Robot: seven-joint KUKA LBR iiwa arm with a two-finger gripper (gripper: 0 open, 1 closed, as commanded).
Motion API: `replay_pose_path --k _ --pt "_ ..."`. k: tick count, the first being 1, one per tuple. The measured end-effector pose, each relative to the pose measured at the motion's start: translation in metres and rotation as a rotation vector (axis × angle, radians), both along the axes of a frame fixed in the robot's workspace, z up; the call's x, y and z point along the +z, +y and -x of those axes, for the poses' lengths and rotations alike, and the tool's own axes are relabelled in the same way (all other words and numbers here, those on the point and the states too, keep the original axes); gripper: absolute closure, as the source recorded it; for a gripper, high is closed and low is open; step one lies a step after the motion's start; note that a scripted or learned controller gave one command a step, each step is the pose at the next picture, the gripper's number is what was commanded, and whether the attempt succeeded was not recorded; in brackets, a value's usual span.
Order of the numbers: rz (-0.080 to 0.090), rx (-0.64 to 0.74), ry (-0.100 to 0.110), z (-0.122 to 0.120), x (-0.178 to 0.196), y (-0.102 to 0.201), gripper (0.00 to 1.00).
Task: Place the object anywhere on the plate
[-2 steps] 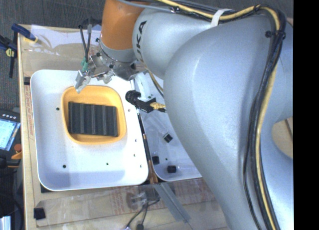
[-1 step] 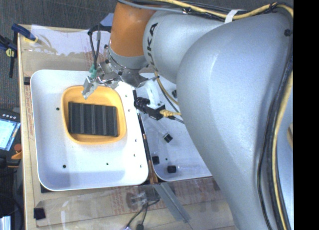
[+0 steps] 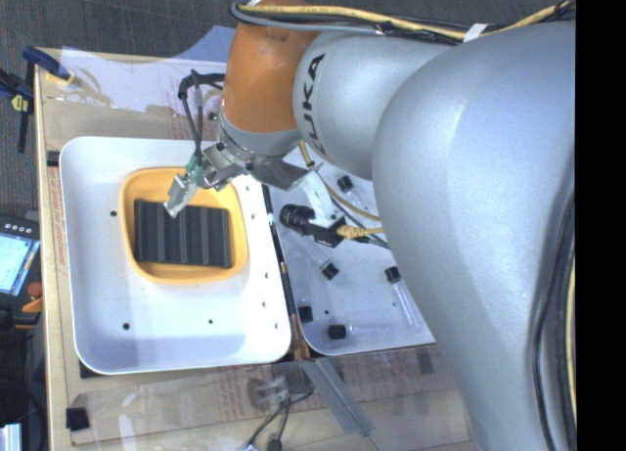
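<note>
Yellow plate (image 3: 147, 185) sits directly beneath the end effector (image 3: 179, 195).

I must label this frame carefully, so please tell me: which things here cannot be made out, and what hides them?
- Pincer in the camera view: too small and blurred to tell whether anything sits between its tips.
- Right shallow white bin: mostly covered by the grey arm.
- Small black pieces in that bin: too small to identify.
- Yellow rounded-square plate with dark ribbed centre: its upper rim is partly behind the pincer.

We see a yellow plate (image 3: 184, 229) with a dark ribbed centre, in a white bin (image 3: 147, 341).
</note>
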State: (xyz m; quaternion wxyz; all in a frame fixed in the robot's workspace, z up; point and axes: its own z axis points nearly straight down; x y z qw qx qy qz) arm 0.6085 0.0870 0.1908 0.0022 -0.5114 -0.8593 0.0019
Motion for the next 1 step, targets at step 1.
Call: replay_pose_path --k 1 --pt "-0.001 0.298 -0.007 -0.0485 0.0346 -0.0386 0.0"
